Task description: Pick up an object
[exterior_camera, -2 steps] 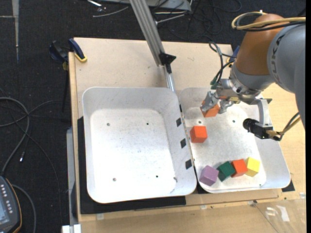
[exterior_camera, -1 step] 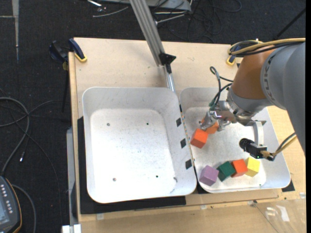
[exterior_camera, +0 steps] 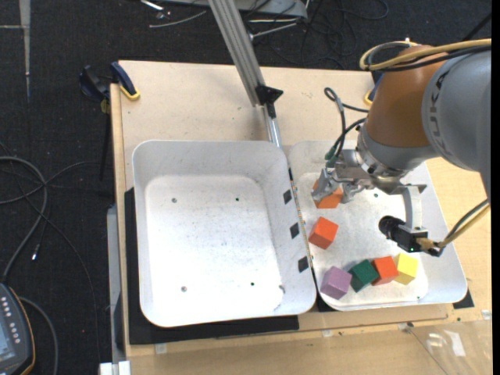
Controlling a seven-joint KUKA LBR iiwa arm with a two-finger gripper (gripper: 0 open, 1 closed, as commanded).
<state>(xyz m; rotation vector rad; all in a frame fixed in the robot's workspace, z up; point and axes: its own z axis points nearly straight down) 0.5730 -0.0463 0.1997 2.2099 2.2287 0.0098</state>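
orange block (exterior_camera: pixel 329 200) | tilted, at tool (exterior_camera: pixel 334 184) tips, above right bin floor | grip not discernible

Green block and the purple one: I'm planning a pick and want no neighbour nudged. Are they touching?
Cannot tell. In the camera view the green block and the purple block sit edge to edge, with no plain gap or contact.

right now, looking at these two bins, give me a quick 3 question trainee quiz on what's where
1. True or false: the purple block lies in the left bin.
2. Which block sits nearest the gripper? A) green block B) upper orange block C) yellow block
3. How many blocks form the row along the right bin's near edge?

Key: 1 false, it is in the right bin. 2 B. 3 four: purple, green, the row's orange block, yellow.
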